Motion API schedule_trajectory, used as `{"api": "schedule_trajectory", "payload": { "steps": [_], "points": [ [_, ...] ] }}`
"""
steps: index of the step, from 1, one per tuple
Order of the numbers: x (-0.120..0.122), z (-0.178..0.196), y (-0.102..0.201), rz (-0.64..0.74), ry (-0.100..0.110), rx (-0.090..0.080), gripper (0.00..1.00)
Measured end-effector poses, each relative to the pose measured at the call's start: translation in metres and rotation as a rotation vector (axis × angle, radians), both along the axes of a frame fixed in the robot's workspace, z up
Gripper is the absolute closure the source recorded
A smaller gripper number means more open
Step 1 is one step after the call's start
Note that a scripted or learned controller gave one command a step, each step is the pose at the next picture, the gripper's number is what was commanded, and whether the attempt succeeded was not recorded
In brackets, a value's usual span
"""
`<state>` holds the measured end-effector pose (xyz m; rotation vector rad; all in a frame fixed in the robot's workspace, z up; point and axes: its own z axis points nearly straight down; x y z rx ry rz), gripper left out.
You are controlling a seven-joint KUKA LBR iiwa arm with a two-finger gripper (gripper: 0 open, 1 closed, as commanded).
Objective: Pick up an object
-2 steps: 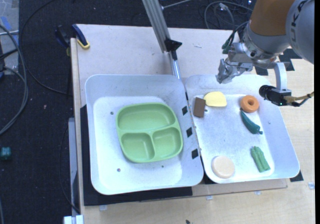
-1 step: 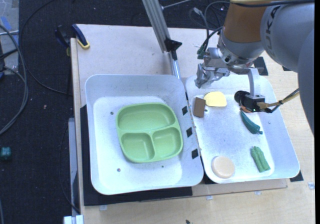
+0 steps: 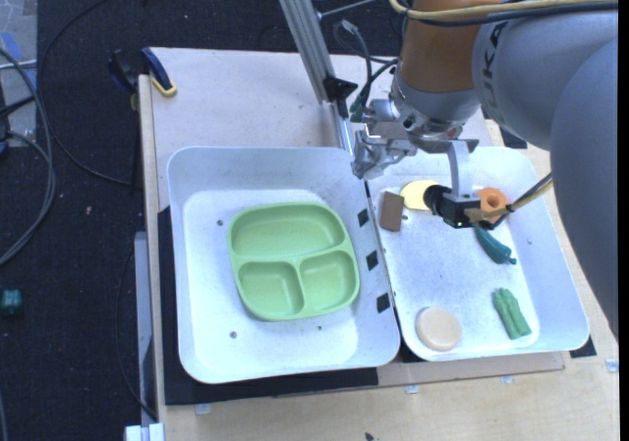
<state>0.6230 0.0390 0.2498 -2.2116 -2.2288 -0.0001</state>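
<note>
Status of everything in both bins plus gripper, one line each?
green divided plate: flat, right way up, left bin.
brown block: loose, right bin, by its left wall.
yellow piece: right bin, partly hidden.
orange piece: right bin, partly hidden.
teal piece: lying flat, right bin.
green pod: lying flat, right bin.
pale disc: flat, right bin's front.
gripper: above the bins' shared edge, nothing visibly held.

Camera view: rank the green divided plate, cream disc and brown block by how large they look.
1. green divided plate, clearly largest
2. cream disc
3. brown block, only slightly smaller than the disc
</note>
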Motion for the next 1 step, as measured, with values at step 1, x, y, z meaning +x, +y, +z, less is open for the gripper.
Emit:
{"api": "schedule_trajectory", "payload": {
  "steps": [1],
  "points": [
    [-0.0228,0.0004,0.0523,0.000,0.001,0.000,1.00]
  ]
}}
